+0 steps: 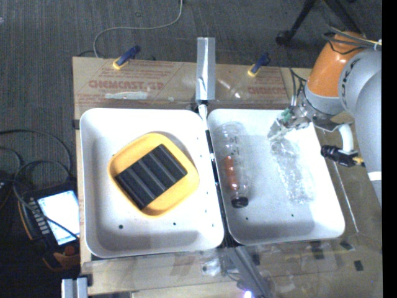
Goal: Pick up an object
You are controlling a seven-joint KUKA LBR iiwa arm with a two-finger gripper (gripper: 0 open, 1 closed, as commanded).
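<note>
Over the far right corner of the right bin [335, 225] we see the hand [286, 118] hanging just above a crumpled clear wrapper [291, 166], though we cannot tell whether it grips anything. A clear bottle [232, 163] lies lengthwise along that bin's left wall, probably rolled there, while a yellow-and-black block [154, 172] sits in the left bin [99, 228].

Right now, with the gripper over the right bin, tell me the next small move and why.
Probably lower the gripper onto the upper end of the clear wrap. It hangs over the right bin at its upper right, right above where that wrap begins, so a short drop would meet it. The bottle lies farther left, along the bin's left wall, and would need a sideways shift first.
</note>
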